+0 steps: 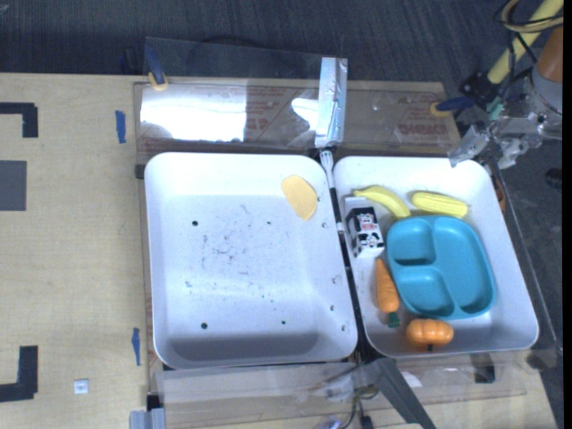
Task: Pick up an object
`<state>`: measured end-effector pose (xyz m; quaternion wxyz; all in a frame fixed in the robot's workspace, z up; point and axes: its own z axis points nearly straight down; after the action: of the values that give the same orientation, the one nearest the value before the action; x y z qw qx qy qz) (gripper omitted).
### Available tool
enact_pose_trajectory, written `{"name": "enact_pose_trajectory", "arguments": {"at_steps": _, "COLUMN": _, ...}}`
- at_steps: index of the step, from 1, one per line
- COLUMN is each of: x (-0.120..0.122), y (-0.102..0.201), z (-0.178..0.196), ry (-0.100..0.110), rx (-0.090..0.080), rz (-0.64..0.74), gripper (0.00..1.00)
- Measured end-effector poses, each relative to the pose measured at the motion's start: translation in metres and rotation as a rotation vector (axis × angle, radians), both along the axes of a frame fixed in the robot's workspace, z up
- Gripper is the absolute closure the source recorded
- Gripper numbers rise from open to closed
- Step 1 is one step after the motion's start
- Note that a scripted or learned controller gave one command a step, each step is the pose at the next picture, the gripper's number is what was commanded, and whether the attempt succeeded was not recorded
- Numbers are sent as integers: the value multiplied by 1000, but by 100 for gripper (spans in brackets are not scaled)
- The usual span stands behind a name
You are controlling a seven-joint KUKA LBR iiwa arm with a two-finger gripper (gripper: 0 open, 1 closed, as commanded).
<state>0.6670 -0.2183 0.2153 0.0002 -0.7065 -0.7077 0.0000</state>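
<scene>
tool (490,146), grip state indiscernible, poised over right bin's (514,324) far right corner; nearest object, yellow corn (438,204), lies just below-left, long axis running left-right across the bin.

I am counting two white bins sitting side by side — the left bin (179,329) and the right bin (509,324). In the left one I am seeing one yellow chip-shaped piece (300,195). In the right one I am seeing two yellow items — a banana (382,198) and a corn cob (438,204) — plus one blue divided tray (440,266), one carrot (386,290), one small orange pumpkin-like piece (430,332) and one small black-and-white packet (365,230). That is making seven loose things in all.
</scene>
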Motion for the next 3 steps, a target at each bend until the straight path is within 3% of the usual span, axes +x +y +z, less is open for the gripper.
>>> {"name": "enact_pose_trajectory", "arguments": {"at_steps": 1, "x": -30, "y": 12, "z": -124, "ry": -3, "rx": 10, "rz": 89, "gripper": 0}}
{"name": "enact_pose_trajectory", "arguments": {"at_steps": 2, "x": -30, "y": 9, "z": -112, "ry": -6, "rx": 1, "rz": 90, "gripper": 100}}
{"name": "enact_pose_trajectory", "arguments": {"at_steps": 3, "x": -30, "y": 30, "z": -124, "ry": 2, "rx": 0, "rz": 40, "gripper": 100}}
